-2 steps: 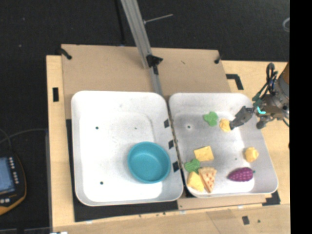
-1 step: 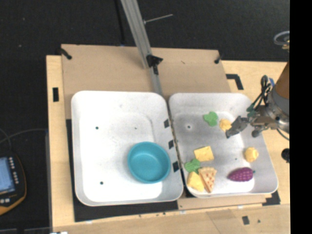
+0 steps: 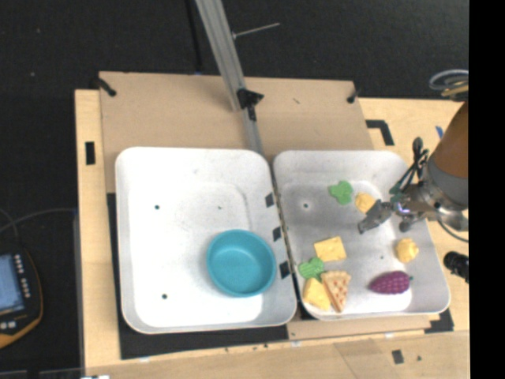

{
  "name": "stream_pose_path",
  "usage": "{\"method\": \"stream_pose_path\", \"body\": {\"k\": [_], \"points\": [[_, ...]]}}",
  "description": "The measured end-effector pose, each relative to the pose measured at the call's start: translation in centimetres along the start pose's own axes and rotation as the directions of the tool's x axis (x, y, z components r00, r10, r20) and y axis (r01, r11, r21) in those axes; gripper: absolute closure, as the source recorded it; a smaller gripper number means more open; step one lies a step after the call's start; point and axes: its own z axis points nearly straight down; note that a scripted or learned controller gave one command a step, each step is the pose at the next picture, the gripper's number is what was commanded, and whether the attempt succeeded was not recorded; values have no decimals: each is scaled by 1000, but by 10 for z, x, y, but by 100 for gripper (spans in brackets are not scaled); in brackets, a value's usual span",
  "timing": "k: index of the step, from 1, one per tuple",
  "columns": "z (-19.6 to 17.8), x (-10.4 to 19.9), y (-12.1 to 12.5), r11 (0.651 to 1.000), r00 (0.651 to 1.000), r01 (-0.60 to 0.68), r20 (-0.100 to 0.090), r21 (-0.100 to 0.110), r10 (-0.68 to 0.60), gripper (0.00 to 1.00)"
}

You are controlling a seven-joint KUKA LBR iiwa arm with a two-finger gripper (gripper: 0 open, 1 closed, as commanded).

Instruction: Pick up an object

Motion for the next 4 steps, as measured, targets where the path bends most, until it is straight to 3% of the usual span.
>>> {"method": "stream_pose_path", "body": {"k": [1, 2, 4], "points": [[63, -5, -1, 1000, 1000, 0, -1, 2, 0, 0], [48, -6, 2, 1000, 1000, -6, 1, -8, 6, 100], [-57, -20, -2, 1000, 1000, 0, 3, -12, 0, 100]]}}
